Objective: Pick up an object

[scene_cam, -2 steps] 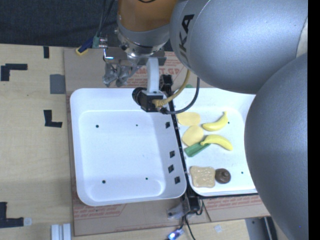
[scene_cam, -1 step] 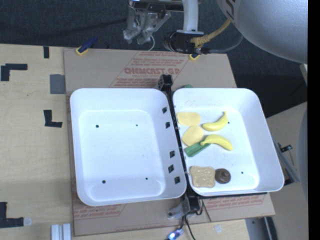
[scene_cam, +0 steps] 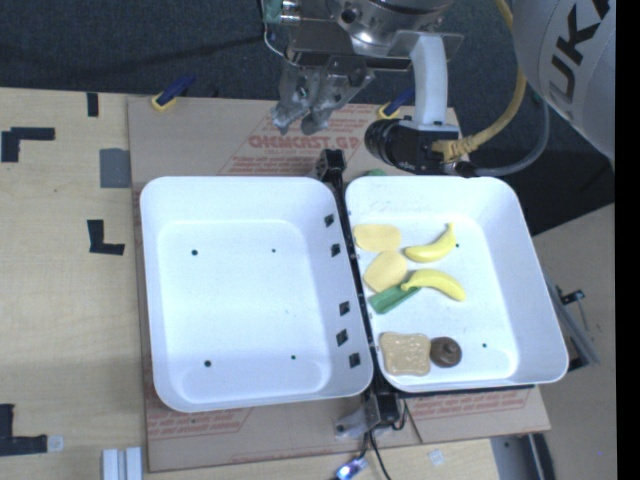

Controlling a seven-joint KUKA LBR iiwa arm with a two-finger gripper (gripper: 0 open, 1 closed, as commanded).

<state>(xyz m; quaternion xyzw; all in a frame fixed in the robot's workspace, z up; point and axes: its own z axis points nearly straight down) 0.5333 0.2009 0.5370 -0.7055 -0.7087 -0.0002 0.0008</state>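
Sitting on cardboard (scene_cam: 200,148): two white bins (scene_cam: 240,298), food toys crowding right bin's (scene_cam: 500,268) left half. Hovering beyond far rims, gripper (scene_cam: 308,116), seemingly pinched together, carrying nothing. Risking a miss: bananas (scene_cam: 432,248), yellow pieces (scene_cam: 378,238), green stick (scene_cam: 392,296) touching, likely slipping or lifting together.

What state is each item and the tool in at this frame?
tool: raised above the bench behind the bins, holding nothing
upper banana: lying in the right bin
lower banana: lying flat
green piece: lying beside the lower banana
toast slice: flat, near front wall
left bin: sitting level
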